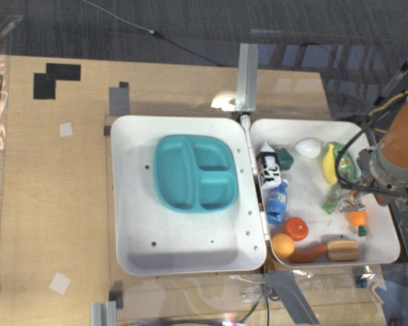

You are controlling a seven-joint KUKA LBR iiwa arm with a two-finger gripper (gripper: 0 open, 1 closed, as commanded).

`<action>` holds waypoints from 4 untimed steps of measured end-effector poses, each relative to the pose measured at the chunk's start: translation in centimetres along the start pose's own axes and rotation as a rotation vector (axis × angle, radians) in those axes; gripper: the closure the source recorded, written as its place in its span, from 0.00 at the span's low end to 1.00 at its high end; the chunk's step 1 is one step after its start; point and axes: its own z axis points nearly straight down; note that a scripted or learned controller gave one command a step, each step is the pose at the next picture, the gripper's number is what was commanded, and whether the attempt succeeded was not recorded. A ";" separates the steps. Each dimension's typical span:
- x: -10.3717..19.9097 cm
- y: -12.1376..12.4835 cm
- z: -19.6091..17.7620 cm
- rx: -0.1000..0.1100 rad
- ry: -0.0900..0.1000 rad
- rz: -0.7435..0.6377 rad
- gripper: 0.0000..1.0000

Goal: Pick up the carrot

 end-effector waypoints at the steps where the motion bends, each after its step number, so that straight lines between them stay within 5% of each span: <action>1: 0.0 0.0 0.0 -0.001 0.001 -0.001 0.00; 2: 2.0 0.4 2.4 -0.003 0.007 0.059 0.00; 3: 2.1 3.7 2.2 0.000 -0.001 0.086 0.00; 4: 1.9 3.6 1.1 0.001 0.000 0.080 1.00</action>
